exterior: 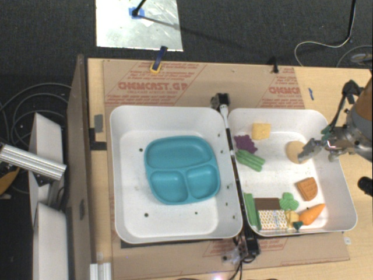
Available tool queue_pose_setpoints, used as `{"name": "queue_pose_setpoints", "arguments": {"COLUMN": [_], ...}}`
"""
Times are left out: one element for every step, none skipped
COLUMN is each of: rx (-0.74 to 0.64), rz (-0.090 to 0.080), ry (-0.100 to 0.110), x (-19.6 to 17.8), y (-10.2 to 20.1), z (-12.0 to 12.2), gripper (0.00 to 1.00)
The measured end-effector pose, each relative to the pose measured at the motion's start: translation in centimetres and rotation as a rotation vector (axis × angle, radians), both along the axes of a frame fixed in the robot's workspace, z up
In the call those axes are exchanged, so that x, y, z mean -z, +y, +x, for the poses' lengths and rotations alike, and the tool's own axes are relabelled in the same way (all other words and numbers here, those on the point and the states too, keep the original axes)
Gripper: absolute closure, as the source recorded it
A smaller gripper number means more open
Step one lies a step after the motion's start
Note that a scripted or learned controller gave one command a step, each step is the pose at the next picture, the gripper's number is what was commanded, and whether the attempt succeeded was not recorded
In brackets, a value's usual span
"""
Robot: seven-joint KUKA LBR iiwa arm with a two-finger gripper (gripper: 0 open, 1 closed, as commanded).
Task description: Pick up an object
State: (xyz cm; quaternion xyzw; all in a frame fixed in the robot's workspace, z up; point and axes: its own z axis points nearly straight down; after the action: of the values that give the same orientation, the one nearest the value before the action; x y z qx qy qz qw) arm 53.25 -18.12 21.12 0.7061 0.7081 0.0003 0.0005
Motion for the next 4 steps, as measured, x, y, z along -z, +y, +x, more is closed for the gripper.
{"name": "queue_pose_setpoints", "arguments": {"rx": [-0.004,-0.003,-0.003,-0.012], "rz": [-0.002,-0.002,-0.001,0.002], "ry": [-0.002,-0.006,-0.001,-0.006], "x": [8.4,3.9,8.6,2.0], "y": [-1.5,-2.6,-2.5,8.8], "z": [4.6,7.5,8.0,7.6], "gripper": [0.00,0.00,0.00,0.00]}}
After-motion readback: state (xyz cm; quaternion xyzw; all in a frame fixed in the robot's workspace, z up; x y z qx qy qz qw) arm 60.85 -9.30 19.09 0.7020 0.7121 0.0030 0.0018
